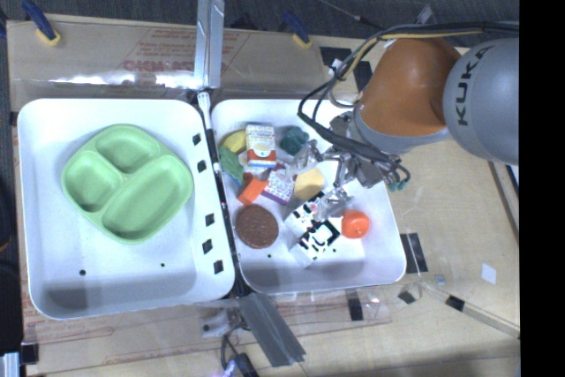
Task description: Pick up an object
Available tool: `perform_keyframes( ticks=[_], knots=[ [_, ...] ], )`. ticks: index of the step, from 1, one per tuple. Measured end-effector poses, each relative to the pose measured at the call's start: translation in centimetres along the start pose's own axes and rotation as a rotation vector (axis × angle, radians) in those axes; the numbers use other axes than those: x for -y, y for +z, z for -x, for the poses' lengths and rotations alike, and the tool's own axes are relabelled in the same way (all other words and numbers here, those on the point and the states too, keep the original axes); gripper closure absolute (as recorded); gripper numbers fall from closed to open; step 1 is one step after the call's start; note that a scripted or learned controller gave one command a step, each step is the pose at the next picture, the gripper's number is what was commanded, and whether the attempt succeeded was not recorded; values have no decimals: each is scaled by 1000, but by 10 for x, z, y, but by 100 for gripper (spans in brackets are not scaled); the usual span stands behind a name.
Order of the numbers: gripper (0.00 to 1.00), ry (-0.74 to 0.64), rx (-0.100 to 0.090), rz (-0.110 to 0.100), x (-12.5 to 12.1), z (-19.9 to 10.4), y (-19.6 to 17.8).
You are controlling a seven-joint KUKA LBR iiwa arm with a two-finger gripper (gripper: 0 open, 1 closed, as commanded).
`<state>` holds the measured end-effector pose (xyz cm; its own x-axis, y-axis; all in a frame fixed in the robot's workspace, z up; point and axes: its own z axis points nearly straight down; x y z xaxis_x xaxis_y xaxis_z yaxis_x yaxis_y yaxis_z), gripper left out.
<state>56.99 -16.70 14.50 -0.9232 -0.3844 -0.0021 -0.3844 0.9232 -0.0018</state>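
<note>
Claw (pixel 334 200) hung low in right bin (pixel 381 253) over black-and-white block (pixel 315 233), beside orange ball (pixel 355 225), its state hard to tell, green divided plate (pixel 128 181) lay in left bin (pixel 44 269)

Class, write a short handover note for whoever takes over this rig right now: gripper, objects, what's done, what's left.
Gripper: low in the right bin, over the black-and-white block and beside the orange ball; grip state unclear.
Objects: toys clustered in the right bin, including a brown disc. Green divided plate sits in the left bin.
Done: arm lowered among the toys.
Left: secure and lift one object.
</note>
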Motion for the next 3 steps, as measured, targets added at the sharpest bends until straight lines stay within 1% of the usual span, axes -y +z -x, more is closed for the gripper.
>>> perform_keyframes(
  ticks=[1, 2, 3],
  knots=[
    [0, -147, 8, -5, -66, 25, 48],
    [0, 36, 6, -2, -83, -44, 49],
    [0, -5, 5, -2, -70, 11, 49]
  ],
)
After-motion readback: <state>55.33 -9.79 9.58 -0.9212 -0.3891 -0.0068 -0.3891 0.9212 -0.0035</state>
